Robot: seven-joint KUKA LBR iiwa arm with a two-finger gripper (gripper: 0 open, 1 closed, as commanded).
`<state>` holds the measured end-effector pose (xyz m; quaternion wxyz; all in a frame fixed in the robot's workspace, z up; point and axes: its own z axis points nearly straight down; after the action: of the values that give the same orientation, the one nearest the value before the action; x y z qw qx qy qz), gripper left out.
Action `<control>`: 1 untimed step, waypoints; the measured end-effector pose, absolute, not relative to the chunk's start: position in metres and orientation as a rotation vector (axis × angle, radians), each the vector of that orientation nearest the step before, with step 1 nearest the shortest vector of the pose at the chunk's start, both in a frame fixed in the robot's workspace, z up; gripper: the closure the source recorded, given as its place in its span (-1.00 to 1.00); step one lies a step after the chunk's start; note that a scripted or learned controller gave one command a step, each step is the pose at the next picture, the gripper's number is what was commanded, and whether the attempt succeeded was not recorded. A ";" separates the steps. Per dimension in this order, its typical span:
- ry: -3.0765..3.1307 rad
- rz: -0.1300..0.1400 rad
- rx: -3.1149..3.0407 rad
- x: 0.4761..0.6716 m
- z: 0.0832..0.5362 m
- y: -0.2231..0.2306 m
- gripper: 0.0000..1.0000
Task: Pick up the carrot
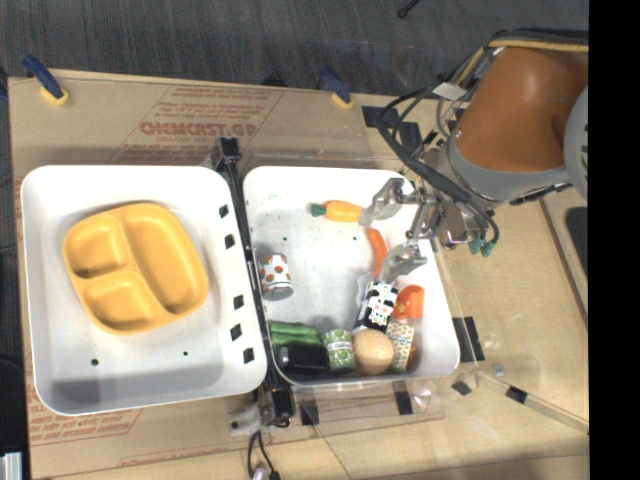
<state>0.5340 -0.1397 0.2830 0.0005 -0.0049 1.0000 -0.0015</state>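
Where the right bin (300, 183) nears its far wall, the carrot (337, 210) lies flat, green top pointing left, with a thin orange stick (377, 248) just to its right and a small can (276, 274) nearer the divider. Along the near wall sit a green piece (293, 334), a tan ball (373, 351) and a cow-print carton (379, 305), while the left bin (50, 368) holds a yellow tray (135, 265). The arm (520, 108) reaches in from the right, its gripper (396, 226) low over the bin's right side with fingers (383, 200) spread apart, gripping nothing, just right of the carrot.
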 end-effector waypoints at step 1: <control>3.122 -0.002 0.355 0.591 0.211 -0.197 -1.00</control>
<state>0.5906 -0.1972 0.2112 -0.0001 0.1129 0.9936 -0.0006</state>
